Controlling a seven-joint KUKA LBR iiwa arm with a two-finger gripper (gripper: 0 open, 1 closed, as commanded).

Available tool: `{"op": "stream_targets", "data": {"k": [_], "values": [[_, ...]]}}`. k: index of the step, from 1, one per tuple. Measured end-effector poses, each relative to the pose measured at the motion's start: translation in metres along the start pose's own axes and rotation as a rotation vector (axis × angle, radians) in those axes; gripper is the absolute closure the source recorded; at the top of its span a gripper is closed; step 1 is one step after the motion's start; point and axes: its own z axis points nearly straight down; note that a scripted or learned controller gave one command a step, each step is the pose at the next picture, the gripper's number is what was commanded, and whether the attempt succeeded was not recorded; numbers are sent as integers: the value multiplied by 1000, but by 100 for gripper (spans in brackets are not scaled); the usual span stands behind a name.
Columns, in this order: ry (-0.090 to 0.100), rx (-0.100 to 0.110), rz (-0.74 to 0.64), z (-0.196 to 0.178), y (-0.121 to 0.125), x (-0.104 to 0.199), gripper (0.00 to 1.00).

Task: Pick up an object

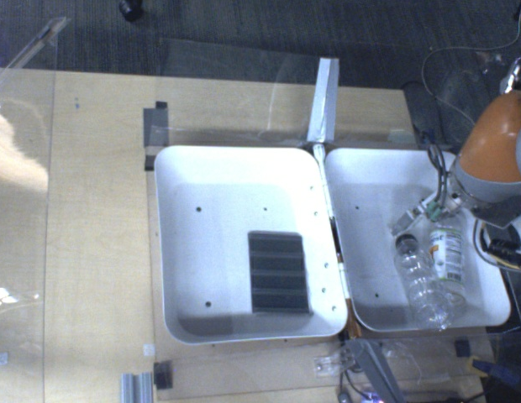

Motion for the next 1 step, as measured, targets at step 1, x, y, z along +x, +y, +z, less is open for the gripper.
{"op": "stream_targets", "data": {"k": [1], "values": [[-1, 0, -157, -5, 21, -14, 0]]}}
